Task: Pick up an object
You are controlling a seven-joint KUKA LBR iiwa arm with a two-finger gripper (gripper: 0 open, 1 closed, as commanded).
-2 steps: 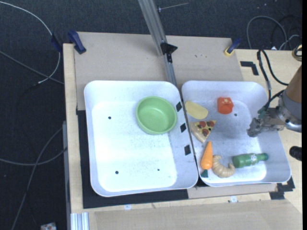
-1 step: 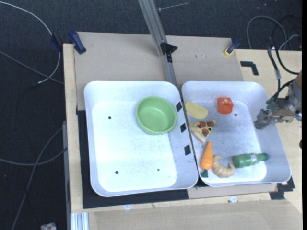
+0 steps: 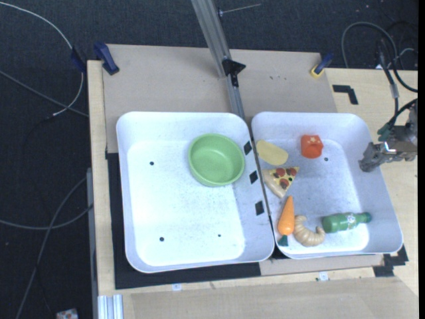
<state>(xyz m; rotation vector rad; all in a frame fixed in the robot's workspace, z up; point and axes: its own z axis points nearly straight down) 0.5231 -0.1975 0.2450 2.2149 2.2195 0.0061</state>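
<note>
The right bin holds a red block, a pale yellow piece, a pizza slice, an orange carrot, a tan croissant and a green bottle lying on its side. In the left bin sits a green bowl. My gripper hangs at the far right, over the right bin's right rim, apart from all the objects. Nothing shows between its fingers.
A metal bar slants down from the top to the gap between the bins. Blue and yellow clamps hold the board's back corners. Cables trail at the upper right.
</note>
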